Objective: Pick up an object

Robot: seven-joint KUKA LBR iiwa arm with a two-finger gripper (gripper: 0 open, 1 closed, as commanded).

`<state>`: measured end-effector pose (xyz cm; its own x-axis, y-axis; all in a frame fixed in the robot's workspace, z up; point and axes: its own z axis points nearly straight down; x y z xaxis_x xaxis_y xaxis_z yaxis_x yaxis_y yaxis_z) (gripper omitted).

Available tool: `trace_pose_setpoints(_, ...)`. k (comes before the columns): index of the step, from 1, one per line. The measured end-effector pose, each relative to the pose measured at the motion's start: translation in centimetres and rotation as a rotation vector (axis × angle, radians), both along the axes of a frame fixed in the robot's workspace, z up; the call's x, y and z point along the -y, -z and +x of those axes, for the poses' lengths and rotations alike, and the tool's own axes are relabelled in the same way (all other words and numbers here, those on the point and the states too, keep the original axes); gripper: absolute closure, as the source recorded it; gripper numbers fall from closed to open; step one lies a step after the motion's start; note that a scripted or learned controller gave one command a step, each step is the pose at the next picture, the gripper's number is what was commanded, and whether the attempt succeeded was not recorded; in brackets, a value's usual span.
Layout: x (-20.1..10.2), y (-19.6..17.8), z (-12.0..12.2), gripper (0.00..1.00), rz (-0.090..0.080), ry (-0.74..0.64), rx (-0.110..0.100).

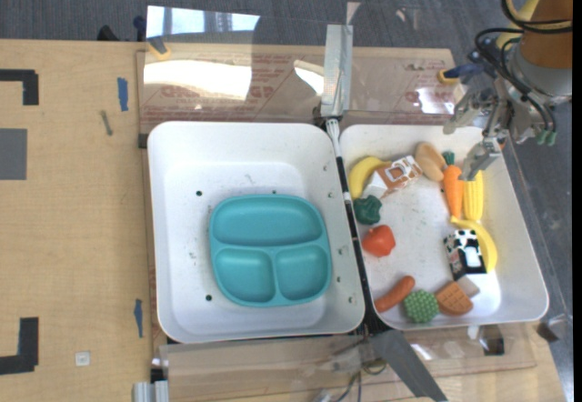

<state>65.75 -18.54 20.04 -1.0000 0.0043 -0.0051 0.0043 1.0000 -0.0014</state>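
Toy foods crowd the right bin [523,300]: a green ball [420,306] nearest, then a corn cob [473,198] touching a carrot [452,192]. Farthest, the tool [482,151] hangs over that pair; whether it is spread I cannot tell. Closing there risks catching both or nudging one aside.

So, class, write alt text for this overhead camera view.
A robot gripper hovers over the right bin of toy food, near a carrot and corn cob. The left bin holds a teal divided plate.
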Motion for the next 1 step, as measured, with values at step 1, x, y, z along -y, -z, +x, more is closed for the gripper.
trace_pose_setpoints(1,3.86,11.12,-1.55,0.00,-0.001,0.072,0.007)
